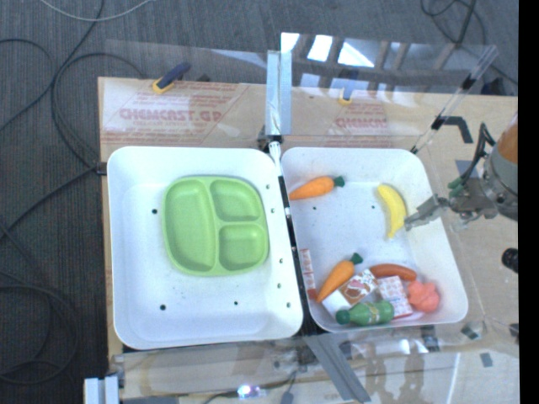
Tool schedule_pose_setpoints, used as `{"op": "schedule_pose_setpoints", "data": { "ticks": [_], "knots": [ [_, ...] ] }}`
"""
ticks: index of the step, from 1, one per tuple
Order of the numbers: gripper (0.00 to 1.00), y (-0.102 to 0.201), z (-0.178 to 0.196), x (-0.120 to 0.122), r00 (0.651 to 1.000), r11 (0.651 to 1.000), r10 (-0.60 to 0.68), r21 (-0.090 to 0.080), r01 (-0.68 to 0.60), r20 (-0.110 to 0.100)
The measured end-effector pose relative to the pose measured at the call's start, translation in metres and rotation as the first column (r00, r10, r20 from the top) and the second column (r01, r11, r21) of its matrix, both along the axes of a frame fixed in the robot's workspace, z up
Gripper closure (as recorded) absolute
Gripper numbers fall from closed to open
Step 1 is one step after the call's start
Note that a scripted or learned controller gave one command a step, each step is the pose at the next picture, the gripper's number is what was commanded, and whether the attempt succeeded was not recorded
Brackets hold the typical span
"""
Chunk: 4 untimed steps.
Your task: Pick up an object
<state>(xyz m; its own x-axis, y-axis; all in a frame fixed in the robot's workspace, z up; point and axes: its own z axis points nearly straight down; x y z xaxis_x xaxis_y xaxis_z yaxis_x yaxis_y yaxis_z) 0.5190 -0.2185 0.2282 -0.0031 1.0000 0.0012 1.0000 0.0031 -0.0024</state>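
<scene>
- Gripper (418, 217): you see it at the right wall of the right bin (438, 251), reaching in from the bench side. Whether it is open or closed you cannot tell at this angle, and nothing is visibly held.
- Banana (392, 208): it lies just beside the gripper, toward the bin's middle; whether they touch is unclear. It is the nearest candidate for the pick. It is yellow, curved, lying flat, its length running roughly along the bin's right wall.
- Advice for the step: in my judgement, you should centre over the banana's mid-length and close across its narrow width, not along the curve. Keep clear of the wall, which crowds the approach.
- Further from the banana: an upper carrot (313, 187) lies toward the bin's far left corner, well apart.
- Toward the near wall sits a crowded cluster: a second carrot (338, 277), a red sausage (392, 270), a small packet (360, 286), a green item (367, 313) and an orange-pink lump (424, 296), touching or nearly so. Avoid these.
- Left bin (135, 310): it bears a green divided plate (216, 225), well apart from the banana.
</scene>
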Motion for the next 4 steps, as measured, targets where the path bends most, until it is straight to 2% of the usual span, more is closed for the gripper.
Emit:
{"op": "schedule_pose_setpoints", "data": {
  "ticks": [1, 2, 3, 4],
  "knots": [
    [0.00, 0.010, -0.081, 0.069, 1.000, 1.000, -0.001, -0.003, 0.001, -0.001],
    [0.00, 0.004, -0.132, 0.097, 0.987, 0.987, 0.163, 0.003, -0.163, 0.006],
    [1.00, 0.005, -0.124, 0.096, 0.986, 0.986, 0.166, 0.001, -0.166, 0.004],
    [1.00, 0.096, -0.018, 0.107, 0.996, 0.996, 0.085, -0.002, -0.085, 0.001]
  ]
}}
